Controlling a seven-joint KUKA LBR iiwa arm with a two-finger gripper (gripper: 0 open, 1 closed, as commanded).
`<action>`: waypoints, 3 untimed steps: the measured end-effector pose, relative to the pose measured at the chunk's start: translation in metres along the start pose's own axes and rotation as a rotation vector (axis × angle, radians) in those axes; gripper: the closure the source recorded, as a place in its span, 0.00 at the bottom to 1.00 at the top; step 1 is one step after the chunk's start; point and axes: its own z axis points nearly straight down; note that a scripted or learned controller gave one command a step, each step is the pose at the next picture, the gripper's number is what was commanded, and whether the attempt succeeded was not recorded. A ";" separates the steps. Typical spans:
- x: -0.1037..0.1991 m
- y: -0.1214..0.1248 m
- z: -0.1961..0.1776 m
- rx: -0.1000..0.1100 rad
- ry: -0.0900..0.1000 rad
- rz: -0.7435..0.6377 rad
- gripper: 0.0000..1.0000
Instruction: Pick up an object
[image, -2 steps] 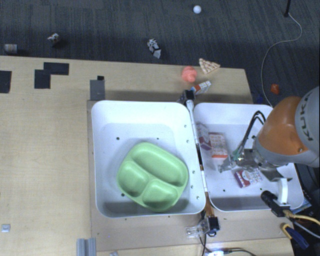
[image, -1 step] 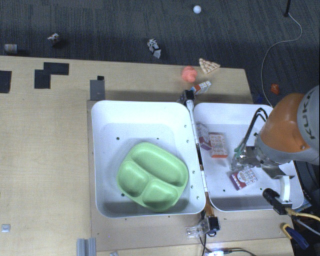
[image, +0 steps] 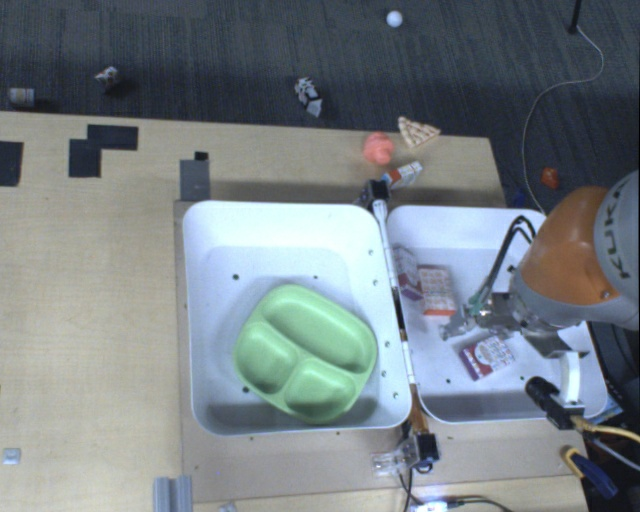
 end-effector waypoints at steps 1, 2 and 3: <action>0.001 0.002 -0.011 -0.005 0.000 -0.002 1.00; 0.001 0.002 -0.011 -0.004 0.000 -0.002 0.00; 0.008 -0.014 0.023 0.011 -0.001 0.004 0.00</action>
